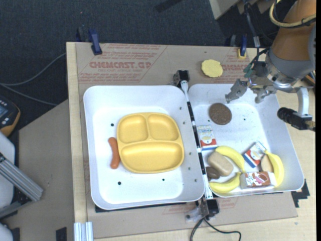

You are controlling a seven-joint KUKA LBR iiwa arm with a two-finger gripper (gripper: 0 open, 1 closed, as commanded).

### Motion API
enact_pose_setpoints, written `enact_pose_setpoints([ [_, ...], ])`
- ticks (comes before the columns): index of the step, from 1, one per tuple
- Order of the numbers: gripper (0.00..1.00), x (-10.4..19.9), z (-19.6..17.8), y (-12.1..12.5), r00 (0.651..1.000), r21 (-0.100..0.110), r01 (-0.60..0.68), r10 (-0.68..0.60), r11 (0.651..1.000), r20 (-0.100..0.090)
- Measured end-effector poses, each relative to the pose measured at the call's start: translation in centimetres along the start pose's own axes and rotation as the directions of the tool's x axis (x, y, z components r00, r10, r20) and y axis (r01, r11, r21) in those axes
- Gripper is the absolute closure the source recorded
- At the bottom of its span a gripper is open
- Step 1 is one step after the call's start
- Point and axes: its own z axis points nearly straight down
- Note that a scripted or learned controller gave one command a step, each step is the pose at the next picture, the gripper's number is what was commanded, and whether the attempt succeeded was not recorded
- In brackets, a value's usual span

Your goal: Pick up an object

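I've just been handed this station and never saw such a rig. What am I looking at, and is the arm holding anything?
One fixed camera looks down at a slant on a bench with two white bins. The grey and orange robot arm reaches in from the right; its gripper hangs open above the right bin, holding nothing. That bin holds a brown patty, bananas, a bread roll and small cartons. The left bin holds a yellow divided plate with a toy sausage beside it. A yellow disc lies on the board behind the bins.
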Motion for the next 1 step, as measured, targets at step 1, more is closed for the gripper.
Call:
enact_pose_setpoints([
  [1,0.0,-0.17,10.15,1.58,1.0,0.008,0.001,-0.001,1.0,-0.001],
])
